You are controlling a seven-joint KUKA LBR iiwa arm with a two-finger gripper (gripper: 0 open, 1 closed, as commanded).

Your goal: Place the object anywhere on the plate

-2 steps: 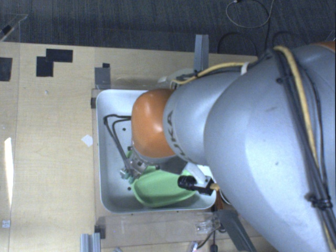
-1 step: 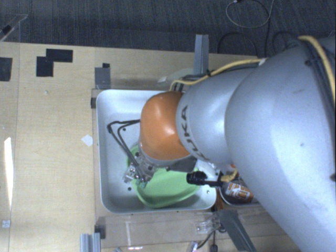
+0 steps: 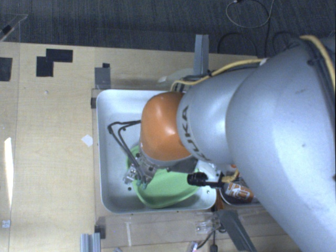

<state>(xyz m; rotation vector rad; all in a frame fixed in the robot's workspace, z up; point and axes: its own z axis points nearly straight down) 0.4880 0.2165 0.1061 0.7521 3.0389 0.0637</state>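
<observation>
A light green plate [image 3: 170,192] lies in the near part of the left white bin [image 3: 105,156], and the arm covers much of it. My gripper [image 3: 135,176] hangs over the plate's left rim, below the orange band [image 3: 160,127]. I cannot see anything held in it. A small brown and orange object [image 3: 239,191] with a black part pointing left sits just right of the plate, at the near left corner of the right bin, half hidden under the arm.
The grey arm [image 3: 262,125] covers nearly all of the right bin and the left bin's right half. A black cable [image 3: 116,130] loops from the wrist over the left bin's floor. Metal brackets [image 3: 103,76] stand at the bin corners.
</observation>
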